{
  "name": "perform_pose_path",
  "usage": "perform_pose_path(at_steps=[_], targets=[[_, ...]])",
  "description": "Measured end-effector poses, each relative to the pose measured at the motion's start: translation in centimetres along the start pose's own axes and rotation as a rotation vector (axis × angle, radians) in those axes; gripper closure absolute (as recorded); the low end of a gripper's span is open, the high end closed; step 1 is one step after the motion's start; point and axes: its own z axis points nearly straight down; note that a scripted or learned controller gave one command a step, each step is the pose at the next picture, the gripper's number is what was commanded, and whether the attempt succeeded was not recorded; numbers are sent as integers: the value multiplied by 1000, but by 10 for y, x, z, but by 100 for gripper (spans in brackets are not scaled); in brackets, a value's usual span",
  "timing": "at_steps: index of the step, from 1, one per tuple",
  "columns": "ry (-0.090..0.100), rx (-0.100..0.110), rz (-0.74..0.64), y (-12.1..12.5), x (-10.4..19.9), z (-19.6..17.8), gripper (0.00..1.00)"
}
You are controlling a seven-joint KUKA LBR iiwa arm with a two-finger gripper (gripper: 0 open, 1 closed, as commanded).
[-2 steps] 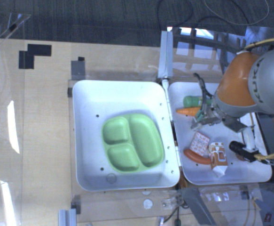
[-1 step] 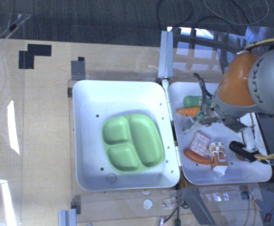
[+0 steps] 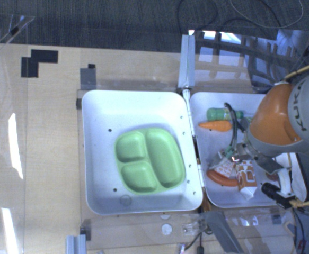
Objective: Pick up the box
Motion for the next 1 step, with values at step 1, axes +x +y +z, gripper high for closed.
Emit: perform_pose_path(at_steps=[1], targets=[[0, -8, -4, 4, 1, -12, 100]])
